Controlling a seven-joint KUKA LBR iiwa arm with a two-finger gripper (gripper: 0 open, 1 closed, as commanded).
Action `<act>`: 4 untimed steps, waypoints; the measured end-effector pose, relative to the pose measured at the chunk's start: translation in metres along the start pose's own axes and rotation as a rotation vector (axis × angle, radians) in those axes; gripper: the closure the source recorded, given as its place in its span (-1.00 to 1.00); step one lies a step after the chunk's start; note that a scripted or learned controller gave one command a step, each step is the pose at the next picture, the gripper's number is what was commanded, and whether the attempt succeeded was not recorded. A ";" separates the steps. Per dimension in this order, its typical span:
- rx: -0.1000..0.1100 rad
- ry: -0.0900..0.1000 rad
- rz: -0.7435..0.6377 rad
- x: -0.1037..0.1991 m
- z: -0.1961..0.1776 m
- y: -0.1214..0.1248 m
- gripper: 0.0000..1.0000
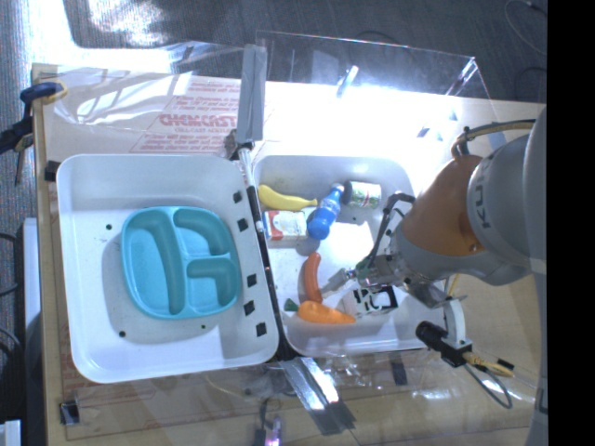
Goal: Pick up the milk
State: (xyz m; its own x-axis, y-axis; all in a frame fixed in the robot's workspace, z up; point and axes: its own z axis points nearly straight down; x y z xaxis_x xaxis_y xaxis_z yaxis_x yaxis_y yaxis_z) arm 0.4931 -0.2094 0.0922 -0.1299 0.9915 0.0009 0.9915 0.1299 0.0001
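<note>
Arm's in from the right, the grey body and its orange band looming over the right bin (402,168), and the gripper (369,282) is down low in the near part of that bin. Underneath it sits something white with black print, the milk carton (376,299) by the look of it, near the bin's near wall. How the jaws stand, I cannot tell; the wrist covers too much, and nothing shows clearly between them.

Busy neighbourhood, though! Just left of the gripper lies an orange carrot (324,314), and a red-orange sausage-like piece (311,277) stands just beyond it. Farther back, a blue bottle (324,216), a yellow banana (284,199), a small red-and-white box (282,225) and a can (363,193) lying on its side. Over in the left bin (84,249), a turquoise divided tray (179,260) sits alone.

The danger here, I'd say, is crowding. The milk is tucked close to the near wall with the carrot right beside it, so the jaws could catch the carrot instead, or come down on the carton's edge and tip it. A smooth carton taken off-centre may well slip out on the lift.
</note>
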 end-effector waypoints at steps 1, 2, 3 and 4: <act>0.000 0.000 -0.006 0.000 -0.010 0.001 1.00; 0.000 0.000 -0.006 0.000 -0.010 0.001 -1.00; 0.000 0.000 -0.006 0.000 -0.010 0.001 -1.00; 0.000 0.000 -0.012 0.000 -0.020 0.002 1.00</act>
State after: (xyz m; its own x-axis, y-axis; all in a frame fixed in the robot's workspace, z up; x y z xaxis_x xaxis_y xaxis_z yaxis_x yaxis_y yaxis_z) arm 0.4953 -0.2087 0.1122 -0.1415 0.9899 0.0005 0.9899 0.1415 0.0000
